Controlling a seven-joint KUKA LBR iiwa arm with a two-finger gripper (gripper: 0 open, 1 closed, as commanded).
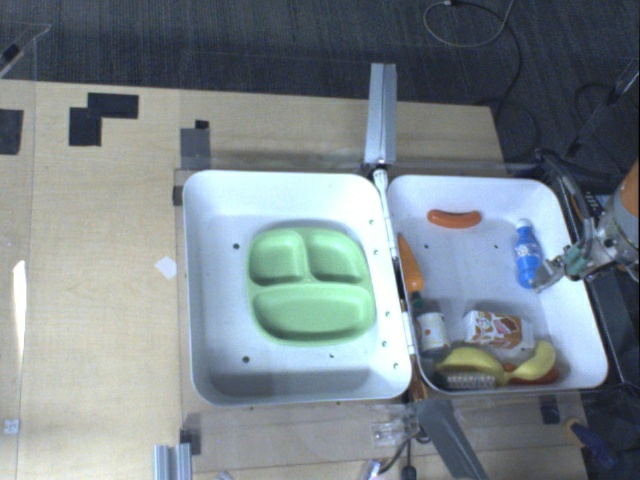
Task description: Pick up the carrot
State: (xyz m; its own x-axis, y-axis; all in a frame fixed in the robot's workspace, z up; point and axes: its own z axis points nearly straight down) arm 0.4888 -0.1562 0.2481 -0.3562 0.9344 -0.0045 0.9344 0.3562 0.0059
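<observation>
- Camera view: two white bins are seen side by side on the bench; the left bin [215, 298] holds a green divided plate [308, 283]
- The carrot [409, 264] is found in the right bin [480, 193], lying lengthwise against the left wall by the divider, its dark leafy end pointing toward the near side
- Just below the carrot's end a small can [431, 331] is seen, and further along the near wall a snack packet [494, 327] and bananas [500, 365] are crowded together
- A sausage [454, 218] lies near the far wall, and a blue bottle [526, 254] rests toward the right side
- The gripper [572, 261] is placed at the right rim of the bin, just beside the bottle and well apart from the carrot; nothing is seen between its jaws, and whether they are spread or closed cannot be told
- The carrot is judged light, stiff and smooth, so some slipping may be expected
- A hold across the thicker orange middle is judged best, though the wall it hugs leaves little room for a finger on that side
</observation>
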